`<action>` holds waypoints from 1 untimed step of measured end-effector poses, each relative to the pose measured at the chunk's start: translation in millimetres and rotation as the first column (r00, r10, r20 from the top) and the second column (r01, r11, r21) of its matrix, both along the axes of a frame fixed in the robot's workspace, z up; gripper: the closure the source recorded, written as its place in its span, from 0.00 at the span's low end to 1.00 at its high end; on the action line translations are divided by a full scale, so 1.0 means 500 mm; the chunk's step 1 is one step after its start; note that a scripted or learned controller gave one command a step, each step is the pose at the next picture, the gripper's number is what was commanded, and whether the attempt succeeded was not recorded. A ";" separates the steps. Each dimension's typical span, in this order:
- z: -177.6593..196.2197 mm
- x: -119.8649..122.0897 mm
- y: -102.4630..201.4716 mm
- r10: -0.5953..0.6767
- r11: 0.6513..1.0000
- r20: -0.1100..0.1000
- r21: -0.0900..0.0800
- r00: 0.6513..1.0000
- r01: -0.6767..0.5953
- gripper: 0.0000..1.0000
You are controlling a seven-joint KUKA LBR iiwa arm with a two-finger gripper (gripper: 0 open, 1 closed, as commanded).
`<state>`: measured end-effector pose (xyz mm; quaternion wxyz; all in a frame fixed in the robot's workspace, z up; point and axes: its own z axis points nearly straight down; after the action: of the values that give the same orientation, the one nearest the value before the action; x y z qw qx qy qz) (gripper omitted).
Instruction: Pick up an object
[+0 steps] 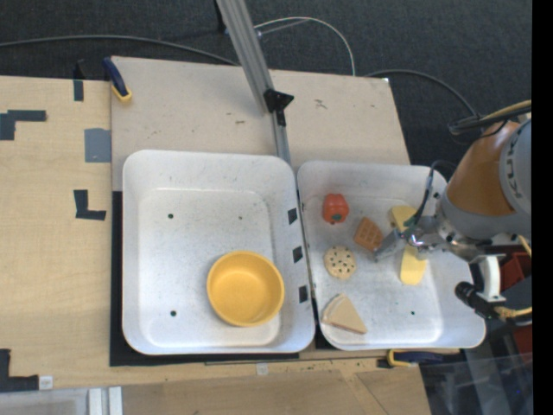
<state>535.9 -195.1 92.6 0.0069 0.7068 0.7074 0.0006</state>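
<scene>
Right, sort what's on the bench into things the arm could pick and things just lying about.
Could pick, right bin: red pepper, waffle, cookie, bread wedge, yellow piece beside the gripper.

Lying about: yellow bowl in left bin, blue-and-yellow clamp.

A single fixed camera is looking down at a slant from above the pale wooden bench [216,119], taking in both shallow white plastic bins [147,232].

two bins [138,180], one bowl [245,288], six foods [340,263]
</scene>
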 end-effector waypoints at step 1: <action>0.024 0.003 0.000 0.001 1.000 0.004 -0.001 1.000 -0.001 1.00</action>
<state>537.2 -195.0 104.5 0.0085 0.7064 0.7078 0.0018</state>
